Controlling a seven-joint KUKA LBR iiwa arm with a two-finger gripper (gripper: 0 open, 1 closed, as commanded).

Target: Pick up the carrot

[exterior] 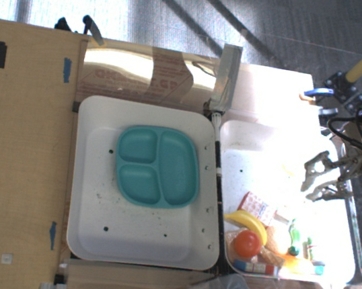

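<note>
Two shallow white bins sit side by side on the bench. The left bin (pixel 79 226) holds a single thing — a teal divided plate (pixel 158 166) with three compartments, lying flat and a little toward the far side of the bin's middle, its hollows bare. The white floor around it carries a few dark specks. The right bin (pixel 246 161) is washed out by strong light over most of its floor, and its contents are bunched together in the near corner, close to the wall that it shares with the left bin. There a yellow banana (pixel 248 221) curves over a red tomato (pixel 247 244), the two touching; just beyond them on the far side lies a small white packet with red print (pixel 255 204). To the right of the tomato a pale, tan item is too blurred to name, and past it lies the carrot (pixel 288 261), an orange shape low against the near wall, with green bits (pixel 294 240) just above it that may be its top or separate things — I cannot tell which. A small box with coloured print (pixel 258 268) rests along the near wall below the tomato. The gripper (pixel 325 180) hangs over the right edge of the right bin, toward the far side and well apart from the carrot and the rest of the pile; its two metal fingers (pixel 315 165) stand spread apart with nothing between them. Behind it a tangle of black cables runs up the arm's wrist.
</note>
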